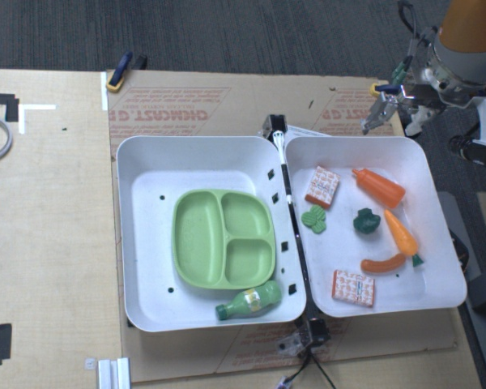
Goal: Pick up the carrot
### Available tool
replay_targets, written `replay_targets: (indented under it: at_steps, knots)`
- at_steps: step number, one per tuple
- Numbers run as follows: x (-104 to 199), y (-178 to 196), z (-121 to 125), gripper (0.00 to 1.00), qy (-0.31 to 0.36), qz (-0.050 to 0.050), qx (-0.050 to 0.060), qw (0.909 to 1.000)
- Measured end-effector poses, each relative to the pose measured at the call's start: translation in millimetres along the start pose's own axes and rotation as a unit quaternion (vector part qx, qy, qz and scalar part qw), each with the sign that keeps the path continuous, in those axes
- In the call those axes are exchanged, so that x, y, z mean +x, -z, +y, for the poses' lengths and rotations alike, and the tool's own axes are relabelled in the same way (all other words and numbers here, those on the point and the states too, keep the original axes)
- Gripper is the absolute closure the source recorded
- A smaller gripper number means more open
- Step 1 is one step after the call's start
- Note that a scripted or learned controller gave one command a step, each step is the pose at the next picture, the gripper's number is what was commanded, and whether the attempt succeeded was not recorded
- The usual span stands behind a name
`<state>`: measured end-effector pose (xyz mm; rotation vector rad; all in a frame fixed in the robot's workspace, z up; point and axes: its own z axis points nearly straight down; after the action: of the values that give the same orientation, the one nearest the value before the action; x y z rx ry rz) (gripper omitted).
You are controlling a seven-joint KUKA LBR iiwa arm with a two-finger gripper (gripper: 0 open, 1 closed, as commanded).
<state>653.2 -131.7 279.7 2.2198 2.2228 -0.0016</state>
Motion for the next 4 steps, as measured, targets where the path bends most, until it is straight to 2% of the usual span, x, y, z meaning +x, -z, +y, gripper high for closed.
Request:
replay_targets:
  at_steps: [1,2,3,4]
  knots:
    - [-20,-96,-66,0.00,0.150,0.000,-0.001,0.9886]
    - [-34,-182,-98,0.00,0.400,0.000,-0.001,0.9163]
    - [-13,-188,-128,0.00,0.175,0.001,0.000,0.9845]
    - [-10,-184,-165,0.00,0.383,-0.005,-0.009,0.9238]
